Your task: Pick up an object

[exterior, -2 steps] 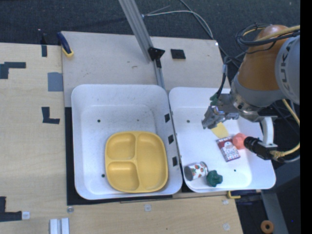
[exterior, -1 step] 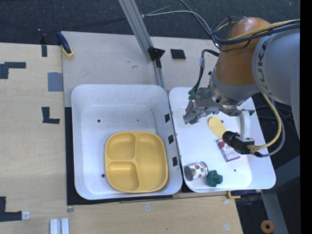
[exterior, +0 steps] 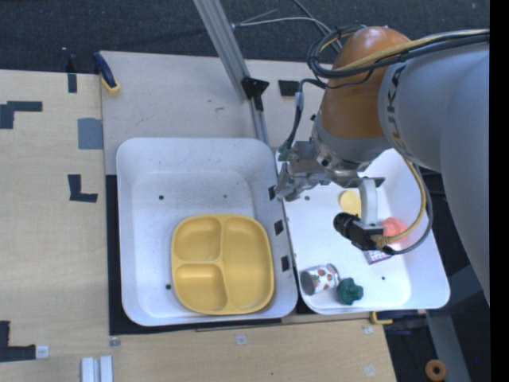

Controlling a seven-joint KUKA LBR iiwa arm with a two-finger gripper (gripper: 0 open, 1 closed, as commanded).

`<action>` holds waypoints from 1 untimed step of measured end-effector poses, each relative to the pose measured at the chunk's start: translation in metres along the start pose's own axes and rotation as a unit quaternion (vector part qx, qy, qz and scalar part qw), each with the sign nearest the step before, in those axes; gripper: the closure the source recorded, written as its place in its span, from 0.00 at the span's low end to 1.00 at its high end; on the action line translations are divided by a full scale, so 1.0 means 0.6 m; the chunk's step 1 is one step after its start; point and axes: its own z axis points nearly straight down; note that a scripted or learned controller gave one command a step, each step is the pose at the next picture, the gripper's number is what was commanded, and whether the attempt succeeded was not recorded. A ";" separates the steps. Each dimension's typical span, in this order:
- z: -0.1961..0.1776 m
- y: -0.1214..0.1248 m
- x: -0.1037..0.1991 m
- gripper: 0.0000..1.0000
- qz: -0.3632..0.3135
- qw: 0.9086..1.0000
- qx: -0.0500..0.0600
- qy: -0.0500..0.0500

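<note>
Bench: you are looking down on a pale wooden bench [exterior: 48,213] with dark tape marks [exterior: 79,188] on it and dark carpet [exterior: 119,14] behind.
Pick candidates, location: the small loose objects all lie in the right bin [exterior: 429,289].
Yellow disc [exterior: 348,200]: flat, round and pale yellow. It lies in the upper middle of the right bin and is the object nearest the gripper. Robot hardware covers part of its right edge.
Pink object [exterior: 393,228]: small, soft-looking and pink-orange. It lies right of and below the disc, and its shape is too small for you to read.
White cup [exterior: 319,279]: a short white cylinder with red and green print, lying on its side near the bin's lower left corner.
Green object [exterior: 349,292]: small, dark green and lumpy, just beside the cup on its right.
Yellow plate [exterior: 223,263]: a rounded square with three compartments, lying flat in the lower half of the left bin [exterior: 159,173].
Gripper [exterior: 288,183]: positioned at the upper left of the right bin, close to the wall between the two bins and apart from the disc.
Gripper state: you cannot tell whether it is spread or closed, or whether it has hold of anything.
Arm [exterior: 445,110]: grey, entering from the right, with the orange band [exterior: 358,78] directly above the gripper.
Surroundings: a slanted metal post [exterior: 227,46] stands behind the bins, and a blue and yellow clamp [exterior: 106,74] sits at the bench's far left corner.
</note>
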 end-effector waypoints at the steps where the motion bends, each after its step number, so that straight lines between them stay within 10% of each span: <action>1: -0.003 0.023 0.071 1.00 0.000 1.000 -0.001 0.000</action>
